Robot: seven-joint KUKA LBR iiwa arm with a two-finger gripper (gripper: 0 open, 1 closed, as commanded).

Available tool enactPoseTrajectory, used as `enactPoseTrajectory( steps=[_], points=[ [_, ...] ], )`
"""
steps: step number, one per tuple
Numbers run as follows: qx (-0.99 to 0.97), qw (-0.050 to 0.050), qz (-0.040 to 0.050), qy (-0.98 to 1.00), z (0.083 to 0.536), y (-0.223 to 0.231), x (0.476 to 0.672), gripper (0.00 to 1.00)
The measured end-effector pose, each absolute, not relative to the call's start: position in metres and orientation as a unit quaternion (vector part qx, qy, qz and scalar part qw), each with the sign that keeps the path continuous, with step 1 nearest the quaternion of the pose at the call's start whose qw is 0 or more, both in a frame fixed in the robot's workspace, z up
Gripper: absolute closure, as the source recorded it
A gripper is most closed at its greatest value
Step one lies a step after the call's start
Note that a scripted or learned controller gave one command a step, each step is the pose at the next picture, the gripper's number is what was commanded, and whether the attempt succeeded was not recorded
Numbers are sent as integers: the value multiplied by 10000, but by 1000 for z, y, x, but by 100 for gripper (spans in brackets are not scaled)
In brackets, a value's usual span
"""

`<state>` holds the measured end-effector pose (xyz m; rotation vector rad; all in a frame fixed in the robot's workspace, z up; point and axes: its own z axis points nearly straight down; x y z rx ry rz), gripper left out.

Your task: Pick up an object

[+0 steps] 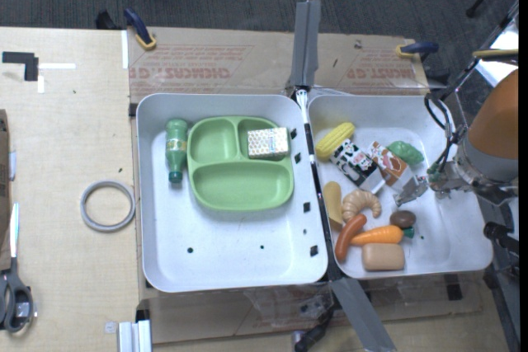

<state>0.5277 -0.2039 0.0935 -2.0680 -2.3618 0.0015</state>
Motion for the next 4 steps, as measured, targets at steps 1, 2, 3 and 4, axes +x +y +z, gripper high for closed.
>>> enactPoseTrajectory(
  steps=[1,2,3,4],
  points=[
    [-6770,12,4,-7360,91,-158,477,0],
    [-6787,9,4,-7345,100,-159,477,100],
    [-7417,-1,9,-6707,243,-86,504,100],
    [-7415,1,12,-6710,243,-86,504,0]
  ],
)
